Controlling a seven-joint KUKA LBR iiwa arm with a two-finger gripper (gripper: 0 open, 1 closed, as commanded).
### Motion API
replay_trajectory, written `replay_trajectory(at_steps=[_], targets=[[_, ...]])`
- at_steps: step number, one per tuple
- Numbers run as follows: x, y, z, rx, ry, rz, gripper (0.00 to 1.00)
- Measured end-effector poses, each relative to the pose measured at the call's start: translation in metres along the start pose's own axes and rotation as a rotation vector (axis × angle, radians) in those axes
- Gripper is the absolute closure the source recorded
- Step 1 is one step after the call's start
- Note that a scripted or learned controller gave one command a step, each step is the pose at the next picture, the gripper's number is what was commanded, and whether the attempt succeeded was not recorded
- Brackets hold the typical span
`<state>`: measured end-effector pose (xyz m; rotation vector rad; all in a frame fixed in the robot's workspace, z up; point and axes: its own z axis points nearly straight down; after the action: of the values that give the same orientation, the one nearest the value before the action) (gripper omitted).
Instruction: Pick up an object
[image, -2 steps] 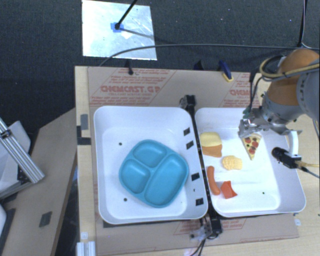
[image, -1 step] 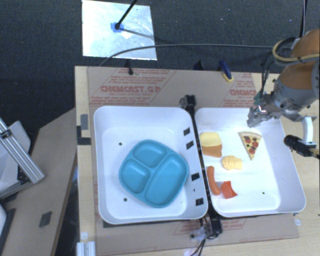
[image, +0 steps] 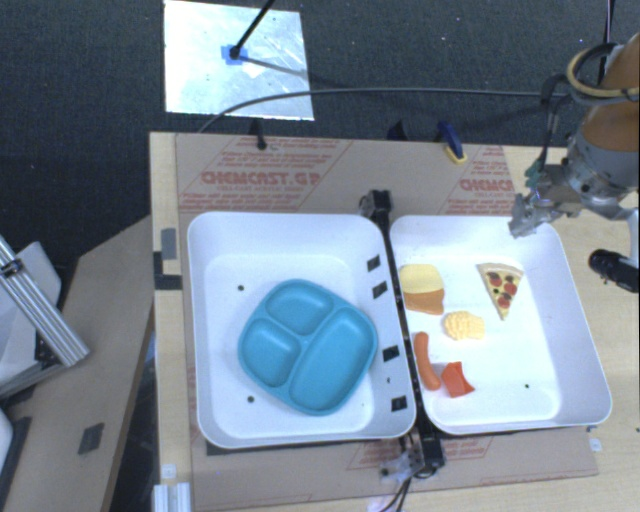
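Red piece (image: 457, 379) near front rim, tool (image: 527, 217) over far-right corner — grip state unclear

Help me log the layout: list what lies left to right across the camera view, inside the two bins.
Blue divided plate → orange sausage → red piece → pizza slice. The bun and the yellow lump overlap these in left-right position, so they are left out.

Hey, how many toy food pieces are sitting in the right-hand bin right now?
5, all in the right bin: bread slice at left, pizza slice at right, yellow piece between, hot dog and red piece nearest. None look hidden.
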<state>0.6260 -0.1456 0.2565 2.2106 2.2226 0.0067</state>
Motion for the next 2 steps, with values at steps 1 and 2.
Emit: replay_trajectory(at_steps=[1,2], targets=[[0.049,-0.019,0.014,0.008,0.003,-0.003,1.00],[0.101,-0.036,0.027,0.009,0.004,-0.004,1.00]])
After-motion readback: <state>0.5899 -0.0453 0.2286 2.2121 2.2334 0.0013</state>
